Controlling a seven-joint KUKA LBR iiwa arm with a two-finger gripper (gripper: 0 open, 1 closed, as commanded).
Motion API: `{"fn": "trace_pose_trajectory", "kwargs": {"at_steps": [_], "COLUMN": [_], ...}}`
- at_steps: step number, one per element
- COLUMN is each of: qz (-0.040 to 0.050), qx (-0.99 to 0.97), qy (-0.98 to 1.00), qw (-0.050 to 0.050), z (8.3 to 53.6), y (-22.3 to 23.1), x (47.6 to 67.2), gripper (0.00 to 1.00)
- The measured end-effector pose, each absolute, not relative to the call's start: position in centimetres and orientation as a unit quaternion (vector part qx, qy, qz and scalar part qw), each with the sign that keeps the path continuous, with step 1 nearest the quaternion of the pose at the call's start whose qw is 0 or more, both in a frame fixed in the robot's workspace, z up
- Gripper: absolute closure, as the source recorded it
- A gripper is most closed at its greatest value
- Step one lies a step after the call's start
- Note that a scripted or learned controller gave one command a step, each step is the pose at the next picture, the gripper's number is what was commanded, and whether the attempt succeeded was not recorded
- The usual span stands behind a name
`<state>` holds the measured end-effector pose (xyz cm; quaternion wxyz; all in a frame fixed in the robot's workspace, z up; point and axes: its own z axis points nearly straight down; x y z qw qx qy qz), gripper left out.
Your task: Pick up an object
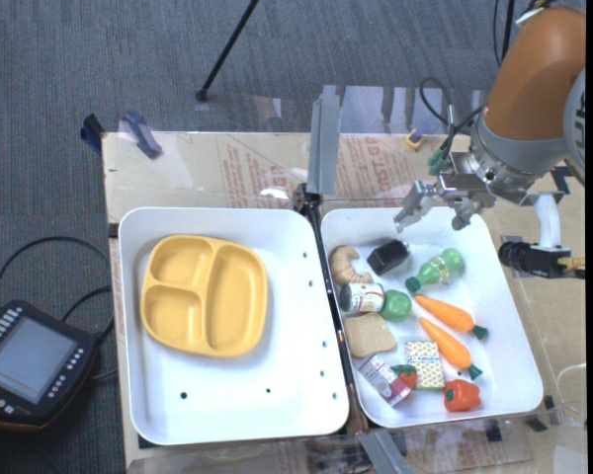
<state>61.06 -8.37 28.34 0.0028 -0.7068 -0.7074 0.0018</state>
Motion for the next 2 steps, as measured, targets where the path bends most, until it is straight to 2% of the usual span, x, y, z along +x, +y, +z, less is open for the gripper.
{"fn": "trace_pose_trajectory", "kwargs": {"at_steps": [1, 2], "qz": [0.0045, -0.0004], "qx": [-0.644, -0.633], "qy": [-0.765, -0.774], "qw": [0.008, 0.001], "z": [18.2, 8.8], "y": [-9.2, -13.5], "x": [54.8, 55.8], "gripper": [0.0, 0.0]}}
